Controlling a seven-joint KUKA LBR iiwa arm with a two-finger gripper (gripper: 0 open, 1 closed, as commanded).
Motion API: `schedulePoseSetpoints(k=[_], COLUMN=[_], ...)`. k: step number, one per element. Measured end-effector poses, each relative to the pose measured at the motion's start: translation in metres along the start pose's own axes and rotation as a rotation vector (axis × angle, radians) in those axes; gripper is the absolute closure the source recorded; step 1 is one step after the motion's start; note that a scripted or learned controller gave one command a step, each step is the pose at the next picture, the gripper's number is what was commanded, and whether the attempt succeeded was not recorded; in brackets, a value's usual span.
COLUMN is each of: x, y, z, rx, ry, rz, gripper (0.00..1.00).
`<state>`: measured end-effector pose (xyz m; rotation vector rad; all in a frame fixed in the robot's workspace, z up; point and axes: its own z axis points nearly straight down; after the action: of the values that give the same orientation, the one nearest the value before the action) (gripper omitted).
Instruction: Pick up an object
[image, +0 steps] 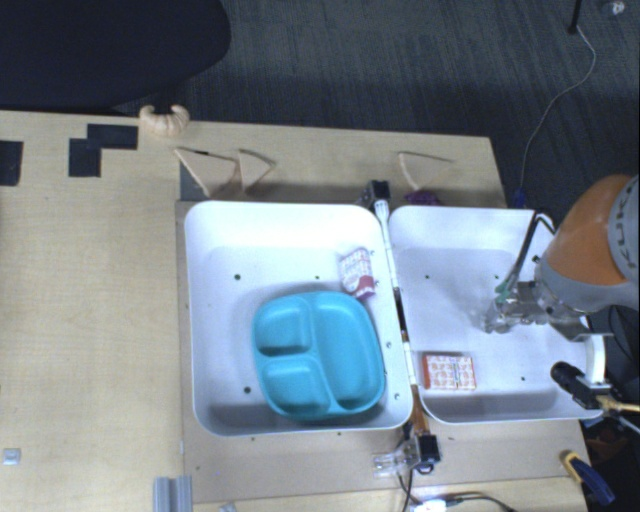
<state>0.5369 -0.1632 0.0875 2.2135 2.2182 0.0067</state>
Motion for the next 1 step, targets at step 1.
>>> schedulePoseSetpoints(k=[1], x=[0.0906], y=[0.0275], z=[-0.0979], rx=[0.003], ry=[0.004], rz=[-0.003], gripper=[1.0])
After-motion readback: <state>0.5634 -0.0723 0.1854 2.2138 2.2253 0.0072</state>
